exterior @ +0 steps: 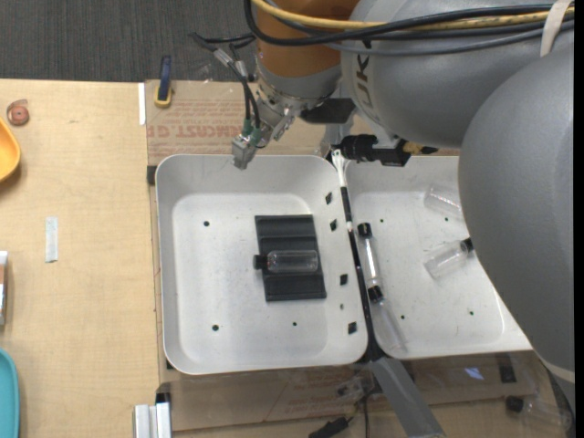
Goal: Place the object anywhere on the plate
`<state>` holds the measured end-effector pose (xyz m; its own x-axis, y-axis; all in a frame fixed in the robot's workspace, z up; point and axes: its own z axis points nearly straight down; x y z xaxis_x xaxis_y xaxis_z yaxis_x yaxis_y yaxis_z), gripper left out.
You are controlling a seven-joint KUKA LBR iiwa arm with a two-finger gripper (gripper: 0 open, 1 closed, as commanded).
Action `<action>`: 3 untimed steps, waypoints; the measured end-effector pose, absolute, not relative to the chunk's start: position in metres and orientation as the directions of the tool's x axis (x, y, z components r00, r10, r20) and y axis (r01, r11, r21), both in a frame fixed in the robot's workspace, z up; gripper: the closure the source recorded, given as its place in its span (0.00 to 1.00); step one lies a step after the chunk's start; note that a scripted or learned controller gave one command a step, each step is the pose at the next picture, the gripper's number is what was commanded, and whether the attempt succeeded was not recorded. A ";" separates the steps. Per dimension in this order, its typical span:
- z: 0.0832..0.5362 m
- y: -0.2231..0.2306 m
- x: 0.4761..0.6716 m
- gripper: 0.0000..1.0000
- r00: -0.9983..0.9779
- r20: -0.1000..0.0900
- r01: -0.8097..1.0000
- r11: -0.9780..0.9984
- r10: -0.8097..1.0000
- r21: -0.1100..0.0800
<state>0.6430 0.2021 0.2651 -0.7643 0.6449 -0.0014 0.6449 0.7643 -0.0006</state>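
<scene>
Hovering over the far rim of the left bin (173,245), near the upper centre of the frame, the tool (245,153) hangs from the grey arm (438,53) with nothing visible between its tips; whether it is open or closed cannot be told from this angle.

The black plate (290,258), a ridged rectangular tray, lies flat near the middle of the left bin, positioned where a descent from above could reach it freely. A clear, cylinder-like object (294,263) rests across the plate's middle, touching it and lying on its side. Judged from how things lie, the task's thing appears already to be on the plate, and the tool's raised, offset position would fit a release already made, though that is an inference only.

The right bin (438,336), at centre right of the frame, holds what look like two more clear pieces (445,261), faint against the white floor and hard to make out. A thin rod-like item (367,254) sits along the seam where the two bins meet.

On the bench (73,199) at the left of the frame, well apart from the bins, lie a small pale strip (52,240) and a partial orange object (7,158) at the edge.
</scene>
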 end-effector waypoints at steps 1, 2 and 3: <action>0.244 0.221 0.653 1.00 -0.558 -0.002 0.830 0.558 0.830 0.000; 0.110 0.210 0.659 1.00 -0.623 -0.001 0.782 0.623 0.782 -0.002; 0.192 0.196 0.636 1.00 -0.695 -0.002 0.719 0.695 0.719 0.000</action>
<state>0.6362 0.1964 0.1922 -0.6954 0.7186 -0.0019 0.7186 0.6954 -0.0002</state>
